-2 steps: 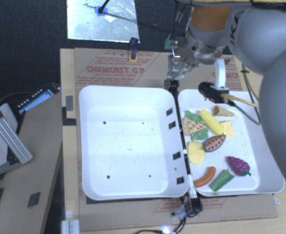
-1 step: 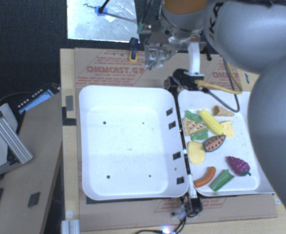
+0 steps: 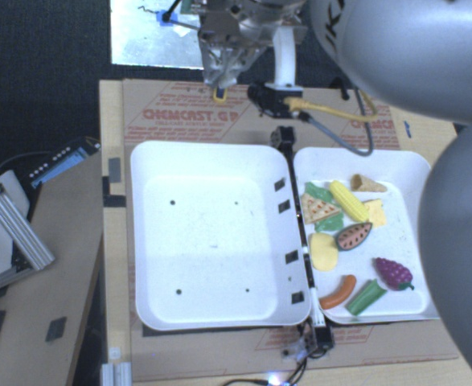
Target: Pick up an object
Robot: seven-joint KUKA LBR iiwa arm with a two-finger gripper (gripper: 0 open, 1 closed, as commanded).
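My grey two-finger gripper (image 3: 219,87) hangs above the far edge of the brown cardboard sheet (image 3: 187,111), beyond the left shallow white plastic bin (image 3: 151,215), and I cannot tell how it is set. A small yellow piece shows at its tip, but whether that piece is gripped is unclear. The toy foods lie in the right white bin (image 3: 408,171), well apart from my tool: a yellow plastic corn cob (image 3: 349,200), a purple grape bunch (image 3: 393,273), an orange sausage (image 3: 338,292) and a green pepper (image 3: 367,297).

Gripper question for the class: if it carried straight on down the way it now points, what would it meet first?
Probably the brown cardboard sheet behind the left bin, where the gripper hangs; depth is unclear from this slant.
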